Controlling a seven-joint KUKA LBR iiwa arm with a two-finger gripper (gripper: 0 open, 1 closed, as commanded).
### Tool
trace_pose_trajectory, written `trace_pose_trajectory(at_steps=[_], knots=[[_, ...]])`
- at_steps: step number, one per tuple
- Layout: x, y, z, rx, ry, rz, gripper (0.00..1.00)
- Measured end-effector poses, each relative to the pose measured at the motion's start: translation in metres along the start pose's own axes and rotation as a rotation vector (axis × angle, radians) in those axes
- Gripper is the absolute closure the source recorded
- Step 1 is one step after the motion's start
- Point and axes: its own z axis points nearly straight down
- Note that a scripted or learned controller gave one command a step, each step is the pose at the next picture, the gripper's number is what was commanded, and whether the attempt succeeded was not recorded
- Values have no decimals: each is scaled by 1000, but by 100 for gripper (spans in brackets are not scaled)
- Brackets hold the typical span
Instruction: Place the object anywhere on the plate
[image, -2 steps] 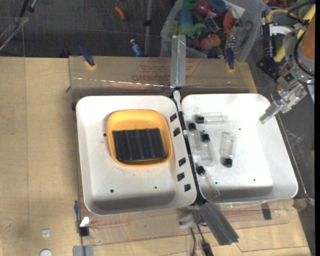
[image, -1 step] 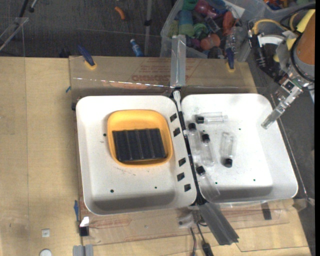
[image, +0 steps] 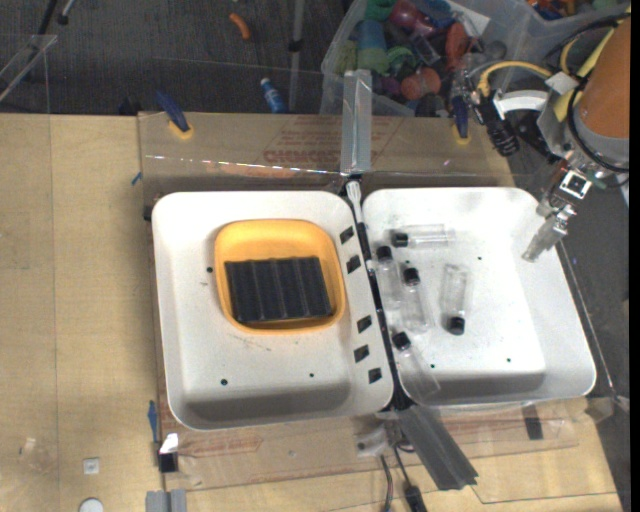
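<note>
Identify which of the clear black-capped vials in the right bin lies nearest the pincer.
The clear plastic vial with a black cap lying along the right white bin's far side, nearest the pincer; the other vials sit lower, closer to the divider.

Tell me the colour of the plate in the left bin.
Orange-yellow plate, with a black ribbed object on it; camera view.

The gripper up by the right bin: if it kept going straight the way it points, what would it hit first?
The gripper points down and slightly left, over the right bin's far right corner. It would probably meet the bare white floor there first. The clear vials lie farther left, though depth is hard to judge.
</note>
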Motion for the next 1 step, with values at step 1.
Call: trace_pose_trajectory(at_steps=[1], knots=[[3,5,-6,1,1,-274,0]])
